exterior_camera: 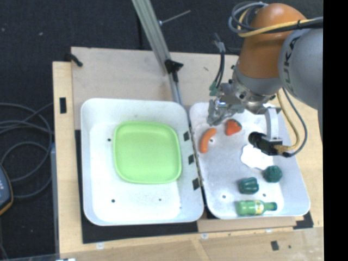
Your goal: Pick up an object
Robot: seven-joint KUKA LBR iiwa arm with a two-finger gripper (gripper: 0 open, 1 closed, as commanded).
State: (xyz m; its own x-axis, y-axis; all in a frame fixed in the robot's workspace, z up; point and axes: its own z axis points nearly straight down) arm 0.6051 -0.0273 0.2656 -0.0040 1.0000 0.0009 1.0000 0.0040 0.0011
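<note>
Your bench is a pale wooden board [125,72] on a dark floor, with two white bins side by side on it. The left bin [98,113] holds a square lime-green plate [147,152]. The arm [272,42] comes in from the right, its orange band bulging above the wrist, and bends down over the upper left corner of the right bin [288,200]. The gripper [216,113] hangs just above the orange carrot-like piece [206,139], with a small red-orange piece [232,127] just beside it; you cannot tell how its jaws stand. Lower in that bin lie a green pepper [248,185], a dark teal lump [272,173] and a green bottle [254,206] on its side, label too small to read.
</note>
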